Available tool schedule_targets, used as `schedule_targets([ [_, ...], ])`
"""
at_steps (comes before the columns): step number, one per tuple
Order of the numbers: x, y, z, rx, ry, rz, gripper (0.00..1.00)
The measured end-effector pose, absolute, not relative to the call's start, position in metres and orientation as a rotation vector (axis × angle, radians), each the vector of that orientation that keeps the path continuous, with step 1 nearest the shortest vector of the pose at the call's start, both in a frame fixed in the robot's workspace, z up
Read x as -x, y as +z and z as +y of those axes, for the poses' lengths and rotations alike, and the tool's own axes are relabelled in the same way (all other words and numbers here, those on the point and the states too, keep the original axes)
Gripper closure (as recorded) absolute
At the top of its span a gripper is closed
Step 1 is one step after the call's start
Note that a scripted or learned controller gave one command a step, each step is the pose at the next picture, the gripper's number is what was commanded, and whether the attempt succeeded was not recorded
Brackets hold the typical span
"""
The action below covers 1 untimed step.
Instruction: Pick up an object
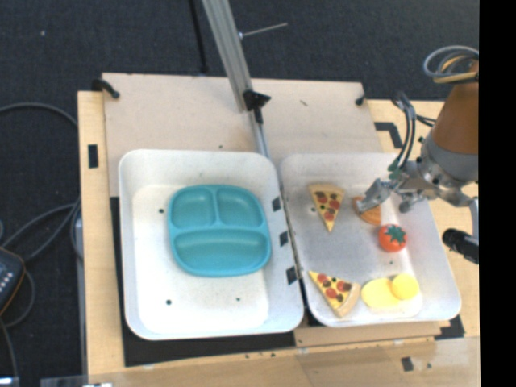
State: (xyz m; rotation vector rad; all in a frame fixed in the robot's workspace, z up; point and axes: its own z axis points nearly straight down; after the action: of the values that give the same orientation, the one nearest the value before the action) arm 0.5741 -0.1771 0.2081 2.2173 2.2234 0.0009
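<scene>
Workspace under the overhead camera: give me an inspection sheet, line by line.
Surface: bench bearing left bin and right bin.
Job's things: two pizza slices, tomato, yellow piece, orange piece beneath the gripper, all in the right bin.
Clutter: teal divided plate in the left bin.
Grippers: gripper over the right bin, nothing seen held.
Cables: black cable on the floor, left.
Surroundings: dark carpet, metal post.
</scene>
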Motion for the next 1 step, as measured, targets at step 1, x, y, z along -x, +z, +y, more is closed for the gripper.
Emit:
schedule_targets([
  [1,-0.5741,0.2082,-0.1771,-2.218,0.001,2.223,0.00],
])
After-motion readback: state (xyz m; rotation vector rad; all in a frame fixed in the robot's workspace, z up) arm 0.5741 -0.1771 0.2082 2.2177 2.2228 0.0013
